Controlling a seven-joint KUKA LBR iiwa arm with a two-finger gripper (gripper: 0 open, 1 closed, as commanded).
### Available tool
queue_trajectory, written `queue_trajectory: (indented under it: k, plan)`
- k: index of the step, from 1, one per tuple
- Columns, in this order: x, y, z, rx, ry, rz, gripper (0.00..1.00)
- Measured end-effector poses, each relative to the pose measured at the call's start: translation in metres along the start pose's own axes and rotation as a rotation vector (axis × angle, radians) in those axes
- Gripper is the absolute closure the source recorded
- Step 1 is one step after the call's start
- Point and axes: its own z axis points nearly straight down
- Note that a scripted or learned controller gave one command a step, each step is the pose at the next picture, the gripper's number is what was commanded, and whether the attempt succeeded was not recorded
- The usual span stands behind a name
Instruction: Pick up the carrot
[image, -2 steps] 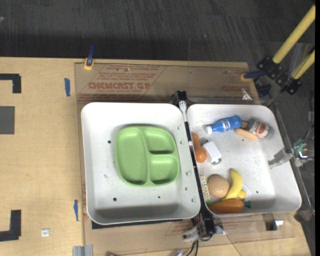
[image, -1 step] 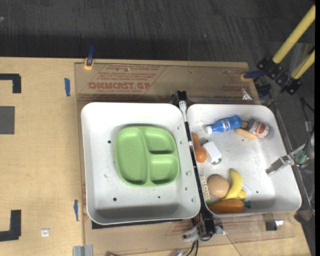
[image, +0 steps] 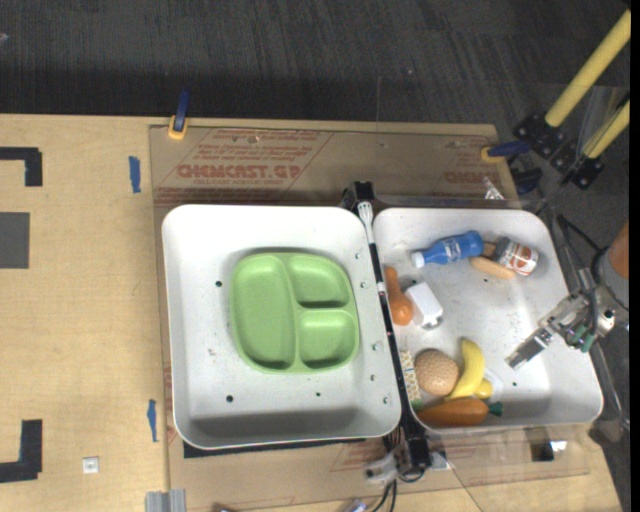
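- The carrot is a stubby orange piece, darker along its lower side, with a small green tip at its right end; it lies on its side at the near edge of the right bin, against the sloping wall.
- Just above it, touching or nearly so, sit a tan, speckled round item that looks like a potato and a yellow banana curving upright beside it.
- Further up the same bin, along the left wall, an orange, tapered item lies next to a small white block.
- Near the far wall lie a blue bottle with a white cap and a small can with a red and white label, with a pale stick-like piece between them.
- The gripper hangs over the right side of that bin, well apart from the carrot; its fingers hold nothing, and I cannot tell whether they are spread or pressed together.
- The left bin holds a green divided plate with three compartments.
- Both bins rest on a brown board on the surface.
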Motion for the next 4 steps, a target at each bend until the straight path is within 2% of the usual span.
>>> queue_trajectory:
  k: [1,2,3,4]
  plan:
    - [-0.026,-0.019,-0.015,-0.005,-0.012,0.475,0.0]
    - [-0.027,-0.021,-0.012,-0.003,-0.008,1.167,0.0]
    - [-0.017,-0.013,-0.004,0.002,0.001,0.899,0.0]
    - [-0.05,0.034,0.003,-0.005,-0.009,0.704,0.0]
